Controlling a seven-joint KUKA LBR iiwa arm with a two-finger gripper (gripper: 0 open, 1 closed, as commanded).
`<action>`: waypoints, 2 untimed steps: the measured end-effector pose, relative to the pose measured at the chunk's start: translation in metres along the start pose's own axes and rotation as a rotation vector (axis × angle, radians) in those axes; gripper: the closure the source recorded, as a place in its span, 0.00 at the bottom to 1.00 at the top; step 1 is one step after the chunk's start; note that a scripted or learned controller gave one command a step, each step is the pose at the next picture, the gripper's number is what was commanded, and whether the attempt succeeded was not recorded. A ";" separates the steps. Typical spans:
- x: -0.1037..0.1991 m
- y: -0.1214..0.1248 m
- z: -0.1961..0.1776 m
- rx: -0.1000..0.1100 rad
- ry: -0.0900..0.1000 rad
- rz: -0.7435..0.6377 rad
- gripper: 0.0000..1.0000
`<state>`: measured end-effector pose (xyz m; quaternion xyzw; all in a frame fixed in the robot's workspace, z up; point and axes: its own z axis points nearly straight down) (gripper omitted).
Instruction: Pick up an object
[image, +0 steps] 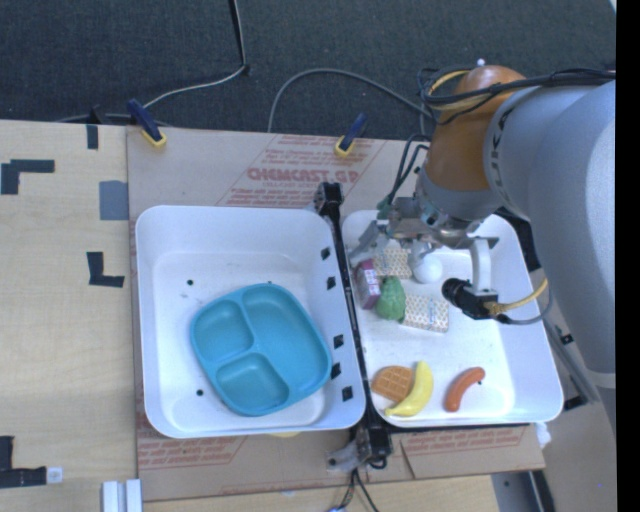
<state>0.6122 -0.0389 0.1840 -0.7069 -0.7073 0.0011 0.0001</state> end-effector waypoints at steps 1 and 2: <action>0.000 -0.025 0.000 -0.001 0.000 0.000 0.00; -0.035 -0.021 0.000 0.000 0.000 0.000 0.00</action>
